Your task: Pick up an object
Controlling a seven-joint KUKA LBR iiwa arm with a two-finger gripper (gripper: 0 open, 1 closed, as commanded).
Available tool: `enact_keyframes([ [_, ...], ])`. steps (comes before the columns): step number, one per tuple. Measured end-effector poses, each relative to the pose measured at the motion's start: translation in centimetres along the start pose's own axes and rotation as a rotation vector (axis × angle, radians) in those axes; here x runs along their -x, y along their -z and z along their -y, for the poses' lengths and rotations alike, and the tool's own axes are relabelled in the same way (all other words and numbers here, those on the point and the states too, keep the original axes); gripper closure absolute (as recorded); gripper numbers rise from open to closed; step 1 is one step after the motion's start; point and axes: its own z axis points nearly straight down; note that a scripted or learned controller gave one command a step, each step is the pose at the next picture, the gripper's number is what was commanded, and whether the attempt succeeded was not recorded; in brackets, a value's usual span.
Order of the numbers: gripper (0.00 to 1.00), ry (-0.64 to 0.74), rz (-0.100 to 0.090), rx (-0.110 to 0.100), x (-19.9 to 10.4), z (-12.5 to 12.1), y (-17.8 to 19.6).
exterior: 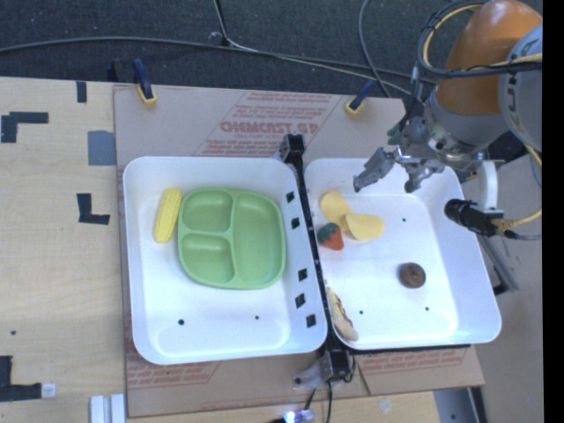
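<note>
— Objects to choose from, you ask? Your right white bin [458, 311] holds a yellow plastic piece [364, 226] beside a small red strawberry toy [330, 235], and a brown round disc [411, 276].

— And the two-finger gripper [393, 175]?

— Fingers spread, empty, above the bin's far edge (take the isolated disc; centre over it first).

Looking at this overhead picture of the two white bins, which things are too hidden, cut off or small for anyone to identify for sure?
- Small object at the right bin's near-left corner: lies against the divider, too small to name.
- Brown round piece: too small to identify.
- Red item: tucked against the yellow pieces, identity unclear.
- Arm: cut off by the picture's top-right edge.
- Gripper: slightly blurred.
</note>
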Motion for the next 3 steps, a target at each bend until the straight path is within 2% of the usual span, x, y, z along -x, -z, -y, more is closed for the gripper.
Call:
enact_keyframes([
  [3, 0.0, 0.0, 0.0, -0.002, 0.3, 1.8, -14.9],
])
